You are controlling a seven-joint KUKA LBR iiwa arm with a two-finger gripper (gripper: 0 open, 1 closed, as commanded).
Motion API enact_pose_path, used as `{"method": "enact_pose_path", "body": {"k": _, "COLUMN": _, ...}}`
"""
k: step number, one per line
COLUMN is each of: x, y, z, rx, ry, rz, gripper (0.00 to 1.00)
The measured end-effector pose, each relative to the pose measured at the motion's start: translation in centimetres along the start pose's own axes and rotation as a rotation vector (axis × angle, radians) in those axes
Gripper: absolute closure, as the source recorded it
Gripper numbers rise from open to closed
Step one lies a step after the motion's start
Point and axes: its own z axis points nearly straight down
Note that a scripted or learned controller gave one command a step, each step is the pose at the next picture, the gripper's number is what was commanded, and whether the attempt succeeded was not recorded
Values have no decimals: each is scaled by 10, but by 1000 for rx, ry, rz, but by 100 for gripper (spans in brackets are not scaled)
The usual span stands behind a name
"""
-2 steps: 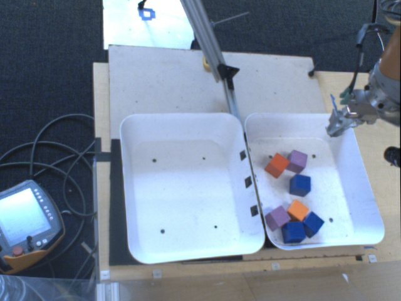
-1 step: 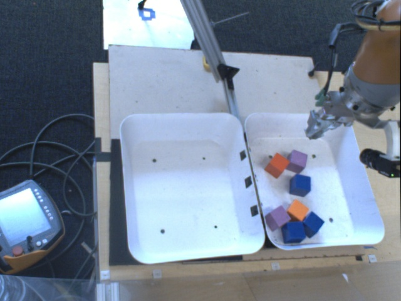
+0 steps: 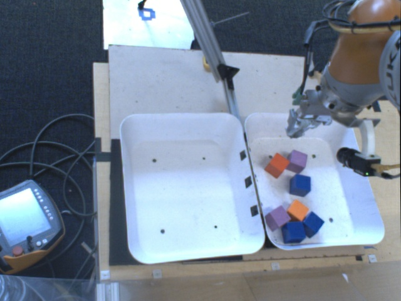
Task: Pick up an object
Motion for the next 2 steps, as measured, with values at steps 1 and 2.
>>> {"method": "enact_pose_path", "body": {"k": 1, "x": 60, "y": 6, "z": 17, "rx": 1, "ry": 1, "rz": -2, "gripper": 100}}
{"method": "enact_pose_path", "body": {"k": 2, "x": 112, "y": 23, "z": 34, "rx": 0, "ry": 1, "rz": -1, "gripper": 100}}
